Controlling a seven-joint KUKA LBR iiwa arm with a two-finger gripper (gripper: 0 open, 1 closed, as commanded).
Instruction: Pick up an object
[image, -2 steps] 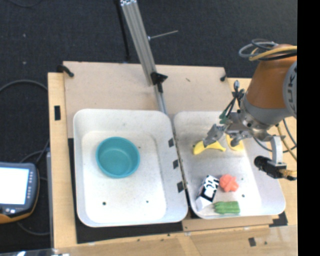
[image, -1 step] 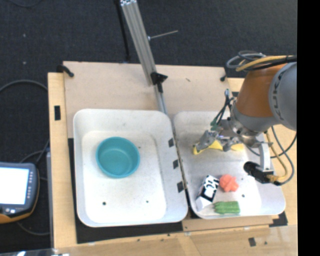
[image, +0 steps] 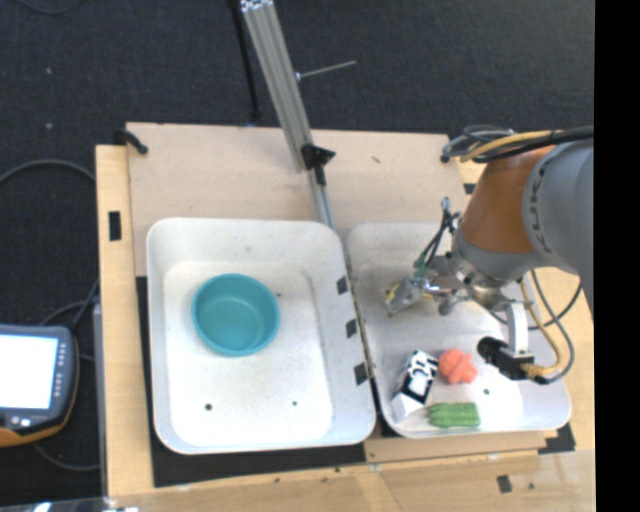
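gripper (image: 415, 290) sits over right bin (image: 375, 250), can't tell its grip state. orange ball (image: 458, 366), green piece (image: 454, 415), black-white block (image: 419, 374) at 6 o'clock. teal bowl (image: 236, 313) in left bin (image: 250, 420).

We see a bowl (image: 235, 314) in the left bin (image: 165, 250), and a ball (image: 458, 366), block (image: 419, 376) and pod (image: 453, 415) in the right bin (image: 375, 245).
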